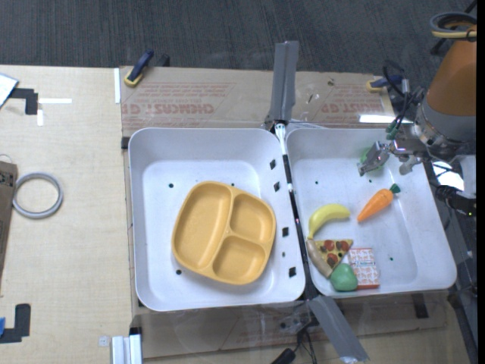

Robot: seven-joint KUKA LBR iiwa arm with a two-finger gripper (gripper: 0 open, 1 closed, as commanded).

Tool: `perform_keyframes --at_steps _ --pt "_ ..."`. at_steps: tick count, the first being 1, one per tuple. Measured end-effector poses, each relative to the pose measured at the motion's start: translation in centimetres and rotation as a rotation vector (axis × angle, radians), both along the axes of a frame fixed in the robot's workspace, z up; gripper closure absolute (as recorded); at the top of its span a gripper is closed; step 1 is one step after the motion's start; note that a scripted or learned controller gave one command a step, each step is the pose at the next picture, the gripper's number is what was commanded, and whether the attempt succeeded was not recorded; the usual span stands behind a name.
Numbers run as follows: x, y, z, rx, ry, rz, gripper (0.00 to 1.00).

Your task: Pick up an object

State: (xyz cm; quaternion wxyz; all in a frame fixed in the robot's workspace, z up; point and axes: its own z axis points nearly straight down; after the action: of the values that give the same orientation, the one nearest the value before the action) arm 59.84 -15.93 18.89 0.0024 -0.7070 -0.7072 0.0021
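We see the hand (388,160) at two o'clock over the right bin (424,279), fingers spread and grasping nothing, carrot (376,204) just below, banana (327,218) toward its eight o'clock

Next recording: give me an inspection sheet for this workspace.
Surface: bench with left bin and right bin side by side.
Job's things: right bin holds carrot, banana, pizza slice, green ball, small box.
Clutter: yellow tray in left bin.
Grippers: gripper above right bin's far side, holding nothing.
Cables: nothing seen.
Surroundings: tape roll and blue clamp on bench.
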Motion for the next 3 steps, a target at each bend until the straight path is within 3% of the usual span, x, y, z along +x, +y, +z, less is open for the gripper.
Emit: perform_keyframes --at_steps 1,2,3 --pt "-2.8 -2.8 -9.9 0.000 -0.002 0.026 0.00" --pt "-4.5 -2.0 -1.5 -0.001 -0.001 -0.067 0.00" --pt "-4.1 -2.9 -9.9 0.000 -0.001 -0.016 0.00"
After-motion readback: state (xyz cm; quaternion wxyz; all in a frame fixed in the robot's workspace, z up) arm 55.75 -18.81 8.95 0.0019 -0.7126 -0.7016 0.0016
